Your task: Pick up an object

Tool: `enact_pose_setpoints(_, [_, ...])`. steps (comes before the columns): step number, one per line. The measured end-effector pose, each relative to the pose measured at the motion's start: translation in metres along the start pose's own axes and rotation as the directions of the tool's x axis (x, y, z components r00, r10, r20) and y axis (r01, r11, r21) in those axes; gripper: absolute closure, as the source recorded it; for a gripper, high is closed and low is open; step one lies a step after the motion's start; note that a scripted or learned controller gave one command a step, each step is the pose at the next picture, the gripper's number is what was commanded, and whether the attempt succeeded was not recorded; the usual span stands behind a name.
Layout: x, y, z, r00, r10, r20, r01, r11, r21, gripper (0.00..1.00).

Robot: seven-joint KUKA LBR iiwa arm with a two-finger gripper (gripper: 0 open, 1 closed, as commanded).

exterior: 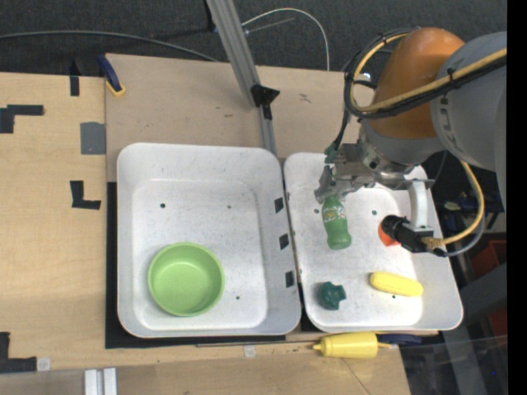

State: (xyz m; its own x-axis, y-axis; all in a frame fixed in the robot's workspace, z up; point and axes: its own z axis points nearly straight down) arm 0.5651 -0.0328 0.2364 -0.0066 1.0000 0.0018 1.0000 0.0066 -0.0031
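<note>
Over the right bin point(436, 307), toward its twelve o'clock edge, the hand point(333, 192) hangs low above a green bottle point(336, 225) that lies on the bin floor with its cap end pointing up toward the fingers. From where I stand the metal fingers seem to straddle or touch the bottle's top, but I cannot tell whether they are apart or pressed onto it, and nothing shows the bottle lifted clear of the floor. My reading is that the grasp itself is the step in hand: the arm has picked the bottle as its object and the pick is not yet proven. Next it calls for a firm close around the narrow neck and a straight lift, and a round, lying bottle could easily roll or slip out. As for what the bins hold, the right one also carries a small dark green piece point(331, 295) at six o'clock, a yellow banana-like thing point(396, 284) at about five o'clock, and an orange-red item point(387, 230) at three o'clock, half hidden by a black part of the arm. The left bin point(132, 171) holds a light green bowl point(186, 278) at its seven o'clock corner. A yellow bottle point(350, 346) lies on the bench point(49, 262) just outside the right bin's near edge.
</note>
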Motion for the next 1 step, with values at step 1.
enact_pose_setpoints(1, [0.053,-0.0065,0.0032,1.0,0.0,0.0,0.0,1.0,0.001,1.0])
